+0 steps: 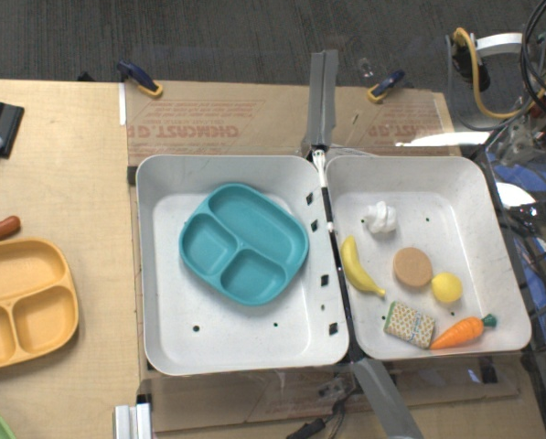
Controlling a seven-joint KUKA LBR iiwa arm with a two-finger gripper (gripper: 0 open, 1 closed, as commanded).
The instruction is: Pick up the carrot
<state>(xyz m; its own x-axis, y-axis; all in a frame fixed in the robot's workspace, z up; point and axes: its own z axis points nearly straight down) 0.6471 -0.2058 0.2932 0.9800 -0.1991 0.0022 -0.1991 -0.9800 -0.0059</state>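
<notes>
The carrot (459, 332) lies at five o'clock against the right bin (492, 208) wall, touching the sponge (410, 324); I might snag either. My hand's state I cannot tell.

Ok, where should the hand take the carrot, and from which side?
Probably across the thick orange middle of the carrot, coming straight down. It lies flat, tilted, in the right bin's front corner; the patterned block crowds its tip, so close front-to-back.

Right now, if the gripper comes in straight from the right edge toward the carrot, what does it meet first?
Likely the rim of the right bin, then the carrot, green top first. Depth is unclear; coming in higher, it might clear the rim.
</notes>
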